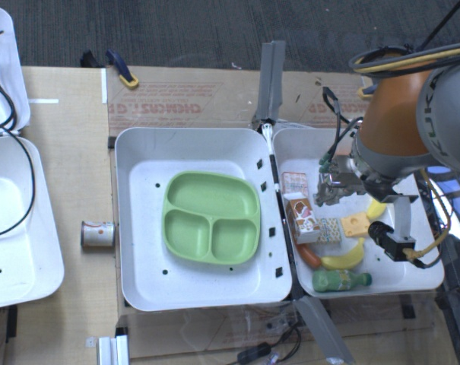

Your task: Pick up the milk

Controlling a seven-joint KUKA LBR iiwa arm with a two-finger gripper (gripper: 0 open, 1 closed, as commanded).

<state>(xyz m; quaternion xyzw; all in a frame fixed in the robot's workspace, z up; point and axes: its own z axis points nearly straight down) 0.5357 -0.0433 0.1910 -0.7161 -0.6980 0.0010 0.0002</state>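
Note:
The milk (301, 218) is a small red-and-white carton lying on its side by the left wall of the right bin (420, 278). My gripper (331, 189) hangs over the middle of that bin, a little to the right of and beyond the carton, apart from it. The orange-banded wrist covers the bin's back right part. Nothing shows held in the gripper.
Around the milk lie a small pink box (294, 182), a checkered packet (329, 230), a cheese wedge (355, 224), a banana (344, 260), a red vegetable (309, 257) and a green bottle (341, 280). The left bin (138, 204) holds a green divided plate (211, 217).

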